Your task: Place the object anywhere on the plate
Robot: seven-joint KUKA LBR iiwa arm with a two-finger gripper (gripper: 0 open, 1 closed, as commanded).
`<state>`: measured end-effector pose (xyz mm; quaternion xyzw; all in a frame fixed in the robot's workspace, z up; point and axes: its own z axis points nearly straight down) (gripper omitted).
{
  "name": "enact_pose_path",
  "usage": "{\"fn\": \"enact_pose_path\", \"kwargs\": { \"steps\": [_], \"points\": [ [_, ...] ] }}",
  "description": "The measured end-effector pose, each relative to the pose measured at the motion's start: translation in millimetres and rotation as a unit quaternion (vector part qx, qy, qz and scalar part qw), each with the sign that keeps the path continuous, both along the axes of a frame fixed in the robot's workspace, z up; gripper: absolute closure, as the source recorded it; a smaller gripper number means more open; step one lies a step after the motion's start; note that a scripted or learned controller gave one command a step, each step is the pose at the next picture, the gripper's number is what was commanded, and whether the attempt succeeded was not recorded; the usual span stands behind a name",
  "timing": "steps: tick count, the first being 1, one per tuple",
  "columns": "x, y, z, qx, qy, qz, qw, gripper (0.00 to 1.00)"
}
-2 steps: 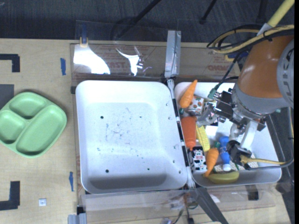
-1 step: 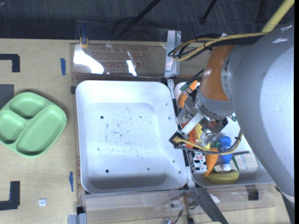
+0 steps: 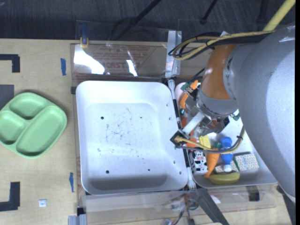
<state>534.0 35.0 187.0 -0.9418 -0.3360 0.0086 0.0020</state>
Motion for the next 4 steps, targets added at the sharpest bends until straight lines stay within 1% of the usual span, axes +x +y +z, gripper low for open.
{"fn": "enact_pose_path", "kwargs": {
  "steps": [1,2,3,4],
  "points": [
    [0.0,0.2,0.0,0.0001,0.0,0.0,1.0,0.0],
    [0.7,1.1,6.3,-0.0007,0.003,0.002,1.0,1.0],
    [-18.5,39.4,-6.1,0.002,-0.004,0.068,0.9976,1.0],
    [18.2,74.9,-18.5,0.0004,-0.006,0.035,0.9994,1.0]
  ]
}}
